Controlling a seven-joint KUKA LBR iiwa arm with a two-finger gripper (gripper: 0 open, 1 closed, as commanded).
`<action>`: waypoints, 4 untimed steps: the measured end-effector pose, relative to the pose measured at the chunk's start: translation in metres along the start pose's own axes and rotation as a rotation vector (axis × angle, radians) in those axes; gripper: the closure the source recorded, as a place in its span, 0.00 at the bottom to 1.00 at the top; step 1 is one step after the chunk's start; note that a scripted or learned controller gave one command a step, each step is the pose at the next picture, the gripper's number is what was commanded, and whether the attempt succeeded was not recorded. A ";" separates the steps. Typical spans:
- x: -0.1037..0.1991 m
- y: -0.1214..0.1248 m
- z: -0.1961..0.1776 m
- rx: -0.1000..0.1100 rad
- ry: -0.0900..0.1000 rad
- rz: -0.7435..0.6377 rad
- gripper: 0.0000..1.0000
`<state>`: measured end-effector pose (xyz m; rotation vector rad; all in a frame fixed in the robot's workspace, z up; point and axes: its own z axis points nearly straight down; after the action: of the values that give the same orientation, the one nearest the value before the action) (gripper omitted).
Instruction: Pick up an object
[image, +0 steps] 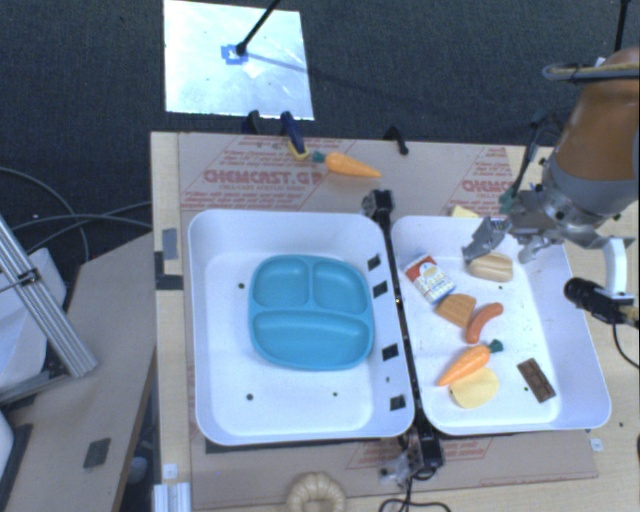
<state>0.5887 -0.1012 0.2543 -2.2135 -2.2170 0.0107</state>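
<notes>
Your gripper (507, 243) sits spread open over the right bin's (575, 400) far end, fingers straddling the bread roll (490, 267), not visibly pinching it. Nearby you've got a small carton (428, 279), cracker (456, 309), sausage (483, 320), carrot (465, 365). Blue divided plate (310, 311) sits in the left bin (215, 330).

Robot gripper (510, 243) hovers over the right white bin (580, 400), a bread roll (491, 267) just beneath its fingers (483, 240); sausage (483, 320) and carrot (464, 365) lie farther below.
</notes>
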 end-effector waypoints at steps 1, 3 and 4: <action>0.000 0.002 -0.007 -0.012 -0.001 -0.002 0.00; 0.003 0.010 0.081 -0.009 -0.001 0.001 0.00; 0.002 0.019 0.140 -0.009 -0.001 0.001 0.00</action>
<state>0.6057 -0.0994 0.1138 -2.2195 -2.2217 0.0017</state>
